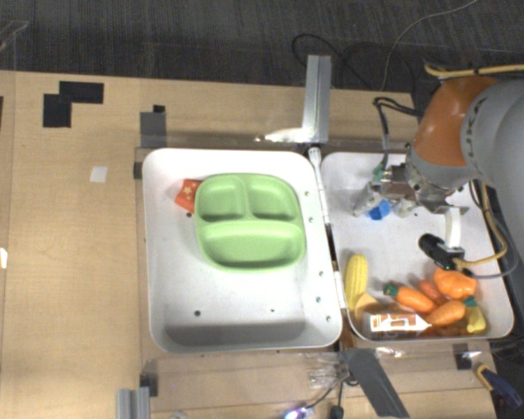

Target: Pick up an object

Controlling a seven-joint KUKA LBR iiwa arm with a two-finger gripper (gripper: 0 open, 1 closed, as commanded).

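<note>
My gripper (375, 197) hangs low over the upper middle of the right bin (348, 171), reaching in from the right. A small blue object (380, 210) sits right at its tip, touching or just below it; I cannot tell whether it is held. Along the bin's front lie a yellow corn cob (356, 275), two carrots (415, 299), an orange pepper (455, 282) and a brown-and-white box (398, 323). A small yellow piece (477, 321) rests in the front right corner.
The left bin (162, 317) holds a green divided plate (249, 219) at its upper middle, with a red-orange item (187, 195) poking out at the plate's left edge. A metal post (316, 99) stands behind the wall between the bins.
</note>
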